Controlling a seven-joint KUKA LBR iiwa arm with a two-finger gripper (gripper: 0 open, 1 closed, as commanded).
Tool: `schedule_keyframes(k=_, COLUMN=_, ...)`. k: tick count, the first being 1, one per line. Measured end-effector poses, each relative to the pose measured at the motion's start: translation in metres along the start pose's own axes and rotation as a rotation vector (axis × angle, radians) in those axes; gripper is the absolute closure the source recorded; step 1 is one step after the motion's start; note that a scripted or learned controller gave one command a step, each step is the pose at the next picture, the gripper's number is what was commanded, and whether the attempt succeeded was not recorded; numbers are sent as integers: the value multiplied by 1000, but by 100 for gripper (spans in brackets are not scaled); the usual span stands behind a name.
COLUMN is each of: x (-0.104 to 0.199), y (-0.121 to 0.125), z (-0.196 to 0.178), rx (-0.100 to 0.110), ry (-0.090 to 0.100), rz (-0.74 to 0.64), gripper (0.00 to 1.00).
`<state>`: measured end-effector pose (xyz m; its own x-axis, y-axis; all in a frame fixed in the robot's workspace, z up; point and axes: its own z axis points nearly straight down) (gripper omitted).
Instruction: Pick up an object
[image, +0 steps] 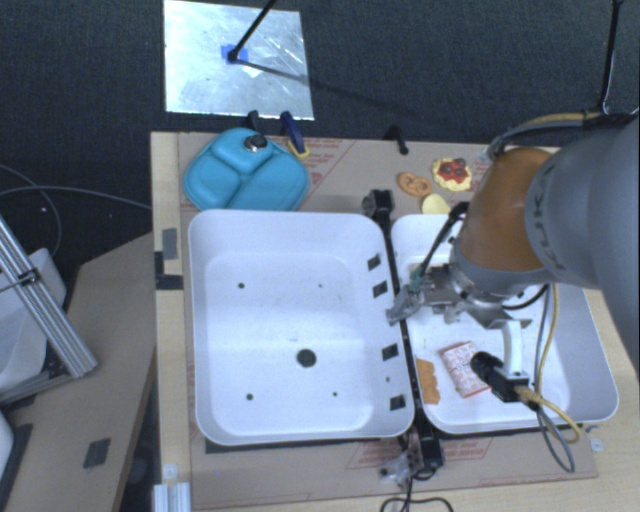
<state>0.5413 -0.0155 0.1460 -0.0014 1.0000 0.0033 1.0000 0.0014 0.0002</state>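
Observation:
My gripper hangs over the left part of the right bin, close to the divider between the bins; the bulky grey and orange wrist above covers most of it. In front of it, on the right bin's floor, lies a pink-and-white patterned packet. An orange-brown flat piece rests beside the packet, against the bin's left wall. Both lie apart from the gripper, nearer the front edge. Whatever lies directly under the wrist is hidden.
The left bin has a small dark spot on its floor. Behind the bins sit a blue divided tray, a toy pizza, a cookie and a yellow piece. Cables trail near the right bin's front corner.

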Motion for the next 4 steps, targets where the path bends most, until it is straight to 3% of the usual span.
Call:
schedule_keyframes(k=1, x=39, y=-56, z=-112, rx=-7, ry=-1, rz=-7, gripper=0)
schedule_keyframes(k=2, x=37, y=-53, z=-117, rx=-6, ry=-3, rz=-5, gripper=100)
schedule_keyframes(k=3, x=94, y=-53, z=-249, rx=-17, ry=2, rz=-10, gripper=100)
schedule_keyframes(k=4, x=32, y=-54, z=-340, rx=-15, ry=-3, rz=5, gripper=100)
